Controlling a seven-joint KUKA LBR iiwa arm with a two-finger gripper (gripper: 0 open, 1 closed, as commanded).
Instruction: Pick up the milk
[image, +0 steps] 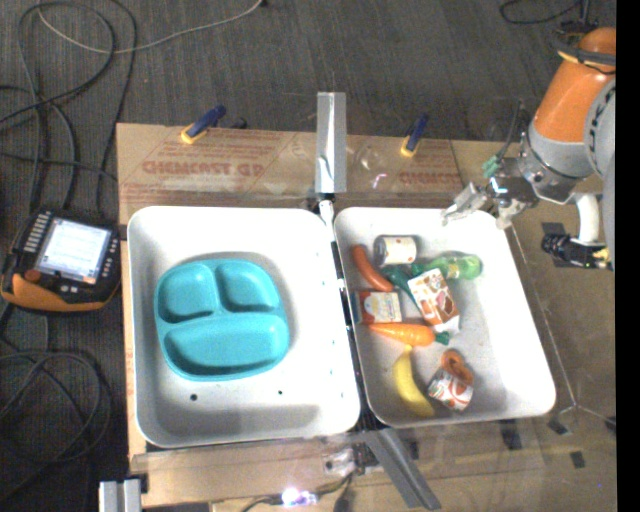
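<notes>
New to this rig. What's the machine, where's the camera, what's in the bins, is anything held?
One camera looks down at a slant on a bench with two shallow white bins. The grey arm with an orange band reaches in from the right; its two-finger gripper hovers above the right bin's far rim, with nothing between its fingers. The left bin holds a turquoise plastic divided plate. The right bin holds toy food: a small white milk carton with red print, an orange carrot, a yellow banana, a reddish sausage, a small can, a green bottle and other small packets.
</notes>
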